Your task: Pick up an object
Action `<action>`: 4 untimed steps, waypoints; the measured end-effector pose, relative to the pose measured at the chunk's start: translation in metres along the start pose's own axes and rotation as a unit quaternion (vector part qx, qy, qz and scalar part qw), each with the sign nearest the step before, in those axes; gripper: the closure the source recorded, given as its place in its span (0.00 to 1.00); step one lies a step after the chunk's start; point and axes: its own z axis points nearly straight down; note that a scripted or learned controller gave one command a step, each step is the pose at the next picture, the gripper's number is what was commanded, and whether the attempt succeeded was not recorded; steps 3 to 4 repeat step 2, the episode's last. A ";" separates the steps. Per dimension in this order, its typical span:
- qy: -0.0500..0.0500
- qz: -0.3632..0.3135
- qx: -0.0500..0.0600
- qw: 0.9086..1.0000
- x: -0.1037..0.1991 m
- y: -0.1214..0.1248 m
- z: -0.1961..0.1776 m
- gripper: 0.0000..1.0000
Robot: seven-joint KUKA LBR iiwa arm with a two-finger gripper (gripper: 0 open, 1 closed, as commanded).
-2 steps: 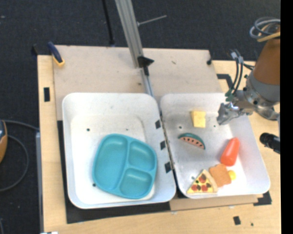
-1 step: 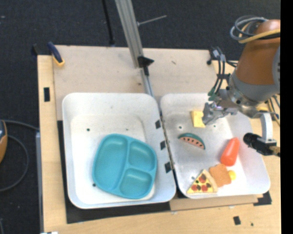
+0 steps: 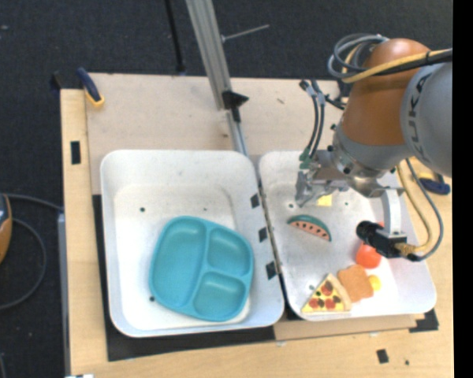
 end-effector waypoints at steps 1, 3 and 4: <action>0.000 -0.001 0.000 1.000 0.060 0.006 0.006 1.00; 0.000 0.000 0.000 1.000 0.109 -0.007 0.009 1.00; 0.000 0.000 0.000 1.000 0.109 -0.007 0.009 1.00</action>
